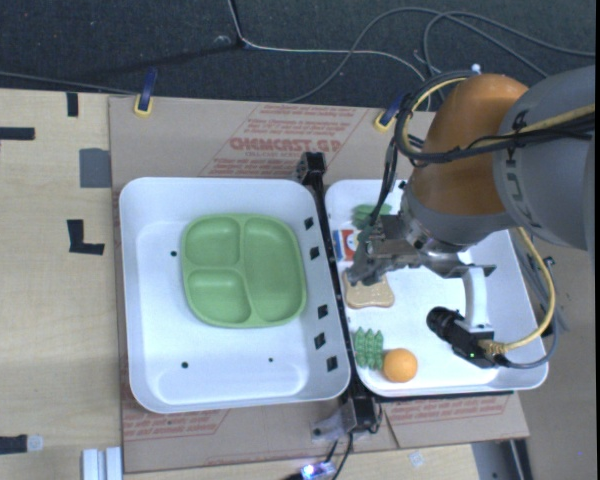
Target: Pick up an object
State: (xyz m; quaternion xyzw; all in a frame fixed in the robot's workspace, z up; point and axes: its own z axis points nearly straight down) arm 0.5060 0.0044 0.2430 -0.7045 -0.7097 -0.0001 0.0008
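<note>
1. The tan flat piece [371, 296] lies flat on the floor of the right bin [416, 300], close to that bin's left wall and about midway between its far and near edges.
2. Its long axis runs roughly across the bin, from the left wall towards the right wall and about parallel to the near edge. Its ends are rounded, and neither reads clearly as a front.
3. The far edge of the piece is partly covered by the gripper [372, 266], which sits just above it on the far side.
4. Whether the gripper is released or clenched cannot be told. The dark mechanism hides that, and contact with the piece cannot be made out.
5. The arm [475, 153] comes in from the bin's right side. Its bulky orange section hangs over the far half of the right bin, and the wrist slants down and left towards the left wall.
6. A green leafy toy [368, 344] and an orange ball [400, 365] sit just beside each other near the right bin's near-left corner.
7. A small green item [364, 215] and a red-and-blue item [346, 243] lie by the left wall, nearer the far-left corner.
8. The left bin [150, 298] carries a green divided plate [245, 270] near its centre.
</note>
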